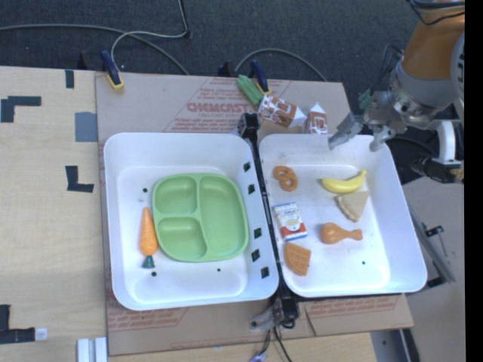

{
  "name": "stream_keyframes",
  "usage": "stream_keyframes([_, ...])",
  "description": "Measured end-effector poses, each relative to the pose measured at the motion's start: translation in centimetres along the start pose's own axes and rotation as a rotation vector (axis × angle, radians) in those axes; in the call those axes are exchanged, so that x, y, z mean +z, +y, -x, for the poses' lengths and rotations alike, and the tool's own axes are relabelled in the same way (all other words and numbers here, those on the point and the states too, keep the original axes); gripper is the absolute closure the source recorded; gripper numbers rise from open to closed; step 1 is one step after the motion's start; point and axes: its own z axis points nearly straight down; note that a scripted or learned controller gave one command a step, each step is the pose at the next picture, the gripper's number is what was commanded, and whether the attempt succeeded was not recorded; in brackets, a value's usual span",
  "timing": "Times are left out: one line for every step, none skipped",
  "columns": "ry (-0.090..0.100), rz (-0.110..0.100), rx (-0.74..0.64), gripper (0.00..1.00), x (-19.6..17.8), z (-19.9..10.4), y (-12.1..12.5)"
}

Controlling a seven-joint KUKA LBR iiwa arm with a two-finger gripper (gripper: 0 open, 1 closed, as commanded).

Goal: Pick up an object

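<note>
The two fingers [338, 136] are spread wide with nothing between them, their tips hanging over the far rim of the right bin [400, 225], so the gripper [355, 139] looks poised for a descent, not mid-grasp. Behind it the grey wrist and orange-banded arm [432, 47] lean in from the right. The nearest candidate is the banana [343, 182], lying just inside the bin below the fingers, with a tan wedge [352, 205] touching its near side. Farther in sit a pretzel [285, 177], a small carton [289, 219], a drumstick [339, 234] and a waffle piece [296, 259], each apart from the others (room enough for open fingers, I judge). The left bin [121, 217] holds a green divided plate [201, 217] with a carrot [148, 236] beside it, well away from the arm's present reach. Two small cartons [290, 114] rest outside the bins on the cardboard.
</note>
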Motion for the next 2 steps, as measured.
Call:
stream_keyframes([0.002, -0.003, 0.000, 0.00, 11.9, -3.5, 0.6])
stream_keyframes([-0.001, 0.002, 0.000, 0.00, 17.9, -4.2, 1.0])
